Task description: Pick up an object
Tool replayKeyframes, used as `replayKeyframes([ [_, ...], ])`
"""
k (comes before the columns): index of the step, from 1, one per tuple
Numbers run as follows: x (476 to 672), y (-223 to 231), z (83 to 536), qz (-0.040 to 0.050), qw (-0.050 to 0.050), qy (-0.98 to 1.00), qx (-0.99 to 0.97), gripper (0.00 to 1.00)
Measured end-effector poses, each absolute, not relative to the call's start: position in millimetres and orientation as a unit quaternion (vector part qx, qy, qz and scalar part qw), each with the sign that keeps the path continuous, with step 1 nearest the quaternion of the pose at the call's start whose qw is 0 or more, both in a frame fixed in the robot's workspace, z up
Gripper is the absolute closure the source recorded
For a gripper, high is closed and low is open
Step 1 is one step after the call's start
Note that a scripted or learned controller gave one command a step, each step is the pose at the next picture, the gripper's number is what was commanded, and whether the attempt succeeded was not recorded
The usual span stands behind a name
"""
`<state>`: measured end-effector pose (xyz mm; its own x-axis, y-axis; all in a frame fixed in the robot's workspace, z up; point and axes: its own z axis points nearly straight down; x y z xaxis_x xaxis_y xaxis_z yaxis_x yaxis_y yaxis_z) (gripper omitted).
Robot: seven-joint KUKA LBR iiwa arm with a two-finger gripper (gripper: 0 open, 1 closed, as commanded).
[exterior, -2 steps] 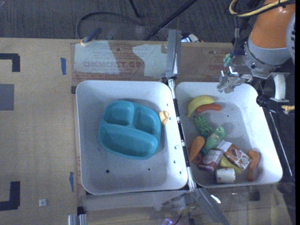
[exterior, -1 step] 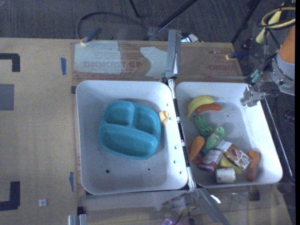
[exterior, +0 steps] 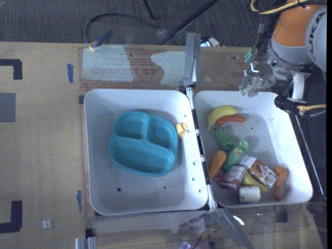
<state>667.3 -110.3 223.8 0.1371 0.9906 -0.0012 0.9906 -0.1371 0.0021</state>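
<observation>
My gripper (exterior: 252,85) hangs over the far rim of the right bin (exterior: 290,139), below the arm's orange band, with nothing seen in it. The right bin holds several toy foods: a yellow banana (exterior: 221,113) with a red sausage (exterior: 231,120) against it, a green knobbly piece (exterior: 224,137), a green bottle (exterior: 237,152), an orange carrot (exterior: 217,164), a pink packet (exterior: 234,176), a brown juice box (exterior: 263,174), a white can (exterior: 249,194) and an orange piece (exterior: 280,181). The banana is the item closest to the gripper, down and to its left.
The left bin (exterior: 98,180) holds a blue divided tray (exterior: 143,142) and a small yellow piece (exterior: 181,129) by the rim between the bins. A metal divider (exterior: 190,66) stands behind the bins. Cables loop at the arm (exterior: 298,32).
</observation>
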Motion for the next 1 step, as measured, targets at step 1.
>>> replayKeyframes([
  [1,668.5,-109.0,234.9,0.0008,0.003,0.658,0.753,1.00],
])
